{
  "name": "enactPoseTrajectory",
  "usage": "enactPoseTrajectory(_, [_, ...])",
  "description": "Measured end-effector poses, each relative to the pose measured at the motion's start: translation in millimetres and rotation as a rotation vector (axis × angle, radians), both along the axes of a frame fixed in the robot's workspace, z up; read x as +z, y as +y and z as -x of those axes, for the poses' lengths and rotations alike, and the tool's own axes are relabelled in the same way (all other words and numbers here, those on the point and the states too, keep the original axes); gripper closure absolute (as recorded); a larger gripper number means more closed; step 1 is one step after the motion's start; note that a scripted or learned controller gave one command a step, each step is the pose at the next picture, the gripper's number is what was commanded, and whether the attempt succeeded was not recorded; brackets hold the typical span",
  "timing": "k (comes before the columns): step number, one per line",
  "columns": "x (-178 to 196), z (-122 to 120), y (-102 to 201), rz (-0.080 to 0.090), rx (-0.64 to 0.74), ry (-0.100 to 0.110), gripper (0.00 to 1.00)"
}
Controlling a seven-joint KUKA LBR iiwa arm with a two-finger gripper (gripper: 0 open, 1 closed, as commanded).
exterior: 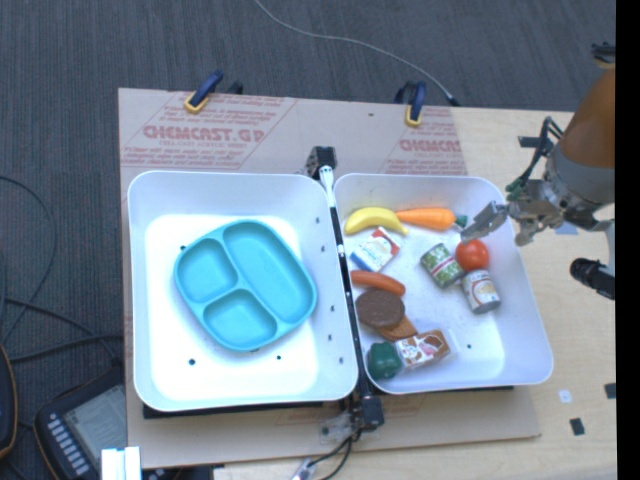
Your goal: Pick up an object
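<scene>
Honestly, I'm hovering my gripper (487,220) at the right bin's (520,363) upper right, fingers looking parted, gripping nothing; the tomato (473,254) is sitting just below-left, beside two cans.

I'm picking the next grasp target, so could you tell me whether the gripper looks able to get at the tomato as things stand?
Probably yes: the gripper hovers just above the tomato, whose top is uncovered, though two cans crowd its sides.

Right bin (520,353): toys crowd left and middle; bare floor along bottom-right. Left bin (160,388): blue plate (245,283) fills centre.
</scene>
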State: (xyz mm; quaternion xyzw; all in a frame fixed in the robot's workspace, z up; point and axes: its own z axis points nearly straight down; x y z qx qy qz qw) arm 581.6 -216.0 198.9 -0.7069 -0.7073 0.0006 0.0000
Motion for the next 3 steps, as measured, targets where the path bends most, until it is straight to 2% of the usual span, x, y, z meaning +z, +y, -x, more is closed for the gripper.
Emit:
enactPoseTrajectory(1, [-101.8, 26.3, 7.9, -0.006, 0.003, -0.003, 0.0])
enactPoseTrajectory(2, [-92.5, 27.0, 6.6, -0.003, 0.002, -0.002, 1.0])
enactPoseTrajectory(3, [-92.6, 27.0, 7.0, -0.004, 0.002, -0.002, 0.0])
